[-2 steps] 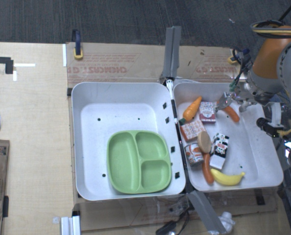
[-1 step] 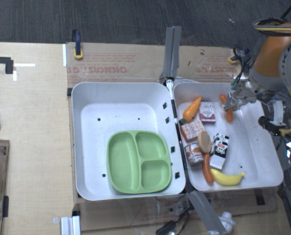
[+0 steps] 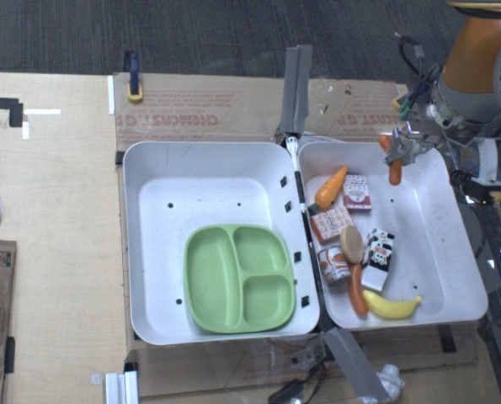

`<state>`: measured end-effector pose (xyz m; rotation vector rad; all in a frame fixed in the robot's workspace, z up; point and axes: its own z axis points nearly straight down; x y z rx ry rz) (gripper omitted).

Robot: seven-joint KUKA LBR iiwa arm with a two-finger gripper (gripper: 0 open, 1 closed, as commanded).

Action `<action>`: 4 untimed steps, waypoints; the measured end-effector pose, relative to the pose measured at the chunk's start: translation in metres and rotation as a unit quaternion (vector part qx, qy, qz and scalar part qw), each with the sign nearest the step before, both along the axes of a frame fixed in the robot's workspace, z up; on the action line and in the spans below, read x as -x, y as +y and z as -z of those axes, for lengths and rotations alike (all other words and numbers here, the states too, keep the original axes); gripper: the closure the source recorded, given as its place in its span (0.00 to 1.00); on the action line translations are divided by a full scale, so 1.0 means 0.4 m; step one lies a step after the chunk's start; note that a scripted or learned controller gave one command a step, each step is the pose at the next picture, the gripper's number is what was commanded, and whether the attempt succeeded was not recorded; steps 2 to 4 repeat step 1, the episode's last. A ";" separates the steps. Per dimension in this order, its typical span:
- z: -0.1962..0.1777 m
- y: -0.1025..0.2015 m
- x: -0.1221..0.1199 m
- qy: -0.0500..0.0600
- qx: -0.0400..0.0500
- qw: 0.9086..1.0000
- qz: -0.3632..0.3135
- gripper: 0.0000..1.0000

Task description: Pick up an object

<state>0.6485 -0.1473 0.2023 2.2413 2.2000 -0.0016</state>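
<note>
Up top right, pincer [image 3: 395, 160] hangs over the far rim of the right bin [image 3: 452, 251], fingers closed on a small orange sausage-shaped piece [image 3: 394, 172] dangling straight down from its tip, clear of the bin floor. Below-left of pincer: carrot [image 3: 332, 187], tilted, with a small red-white box [image 3: 357, 193] just beside it. Further below: another printed box [image 3: 331, 222], wooden brush [image 3: 352, 244], can [image 3: 335, 264], black-white carton [image 3: 378, 252], all crowded together. Lowest, nearest the front rim: banana [image 3: 391, 305] touching a red sausage [image 3: 357, 293]. Far left of pincer, left bin [image 3: 149, 225] holds a green divided plate [image 3: 240, 278].
</note>
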 end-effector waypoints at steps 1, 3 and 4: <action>0.018 0.029 -0.018 0.000 0.000 0.998 0.060 1.00; 0.018 0.029 -0.018 0.000 0.000 0.998 0.060 1.00; 0.018 0.029 -0.018 0.000 0.000 0.998 0.060 1.00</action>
